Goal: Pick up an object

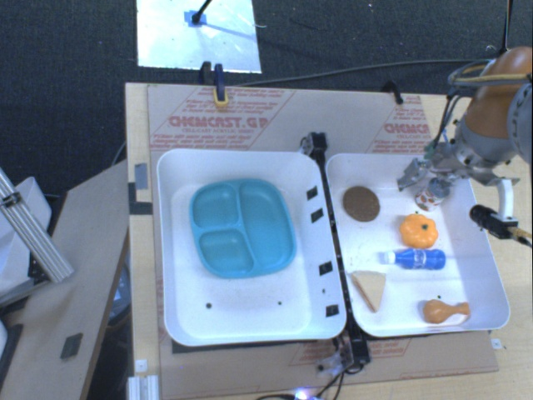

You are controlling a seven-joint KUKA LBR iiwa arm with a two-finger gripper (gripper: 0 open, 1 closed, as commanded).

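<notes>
Here, small white-and-red object (pixel 427 198) sits in right bin (pixel 498 307) near far edge, just above orange pumpkin (pixel 419 231). Gripper (pixel 426 180) hovers right over it — fingers spread, nothing between them. Best approach: descend straight, centre fingers on object, avoid nudging pumpkin — close only once seated low.

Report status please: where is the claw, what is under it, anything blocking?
Claw low over right bin's far corner, grip state unclear. Small white-and-red object directly below it. Orange pumpkin close beside, brown disc further off.
</notes>
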